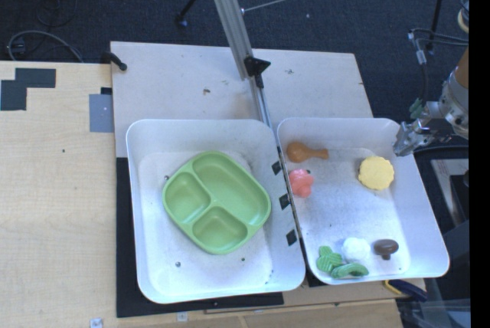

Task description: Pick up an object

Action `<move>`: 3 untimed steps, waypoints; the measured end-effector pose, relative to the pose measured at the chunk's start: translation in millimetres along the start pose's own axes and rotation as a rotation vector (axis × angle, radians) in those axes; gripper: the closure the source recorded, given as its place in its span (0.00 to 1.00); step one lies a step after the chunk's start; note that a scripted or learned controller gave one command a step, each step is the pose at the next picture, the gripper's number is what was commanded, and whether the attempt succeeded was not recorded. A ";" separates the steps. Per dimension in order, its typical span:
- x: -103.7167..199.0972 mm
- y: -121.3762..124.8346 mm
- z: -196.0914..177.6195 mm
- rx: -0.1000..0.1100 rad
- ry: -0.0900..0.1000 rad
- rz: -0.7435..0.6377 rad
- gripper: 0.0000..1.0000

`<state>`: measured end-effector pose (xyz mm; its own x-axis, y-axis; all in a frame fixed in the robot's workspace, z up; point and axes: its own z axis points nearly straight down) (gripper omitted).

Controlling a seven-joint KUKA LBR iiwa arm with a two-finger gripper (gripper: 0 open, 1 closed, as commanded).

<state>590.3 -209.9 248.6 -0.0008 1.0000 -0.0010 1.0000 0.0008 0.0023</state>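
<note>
In the right bin (429,231) lie several small objects: a round yellow piece (376,173), an orange-brown drumstick shape (305,153), a pink toy (301,182), a green ridged piece (337,264), a white ball (356,247) and a brown mushroom-like piece (385,247). My gripper (411,136) hangs at the bin's far right rim, up and to the right of the yellow piece, apart from it. Nothing shows between its tips.
The left bin (145,242) holds a green three-compartment plate (216,201). A grey metal rail (232,16) slants from the back down to the divide between the bins. Black clips (281,185) line that divide. Wooden bench lies to the left.
</note>
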 end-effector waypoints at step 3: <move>155.1 -19.0 21.2 0.007 0.004 -0.004 1.00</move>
<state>571.2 -54.8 227.2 -0.0048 1.0000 0.0032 1.0000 0.0048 -0.0046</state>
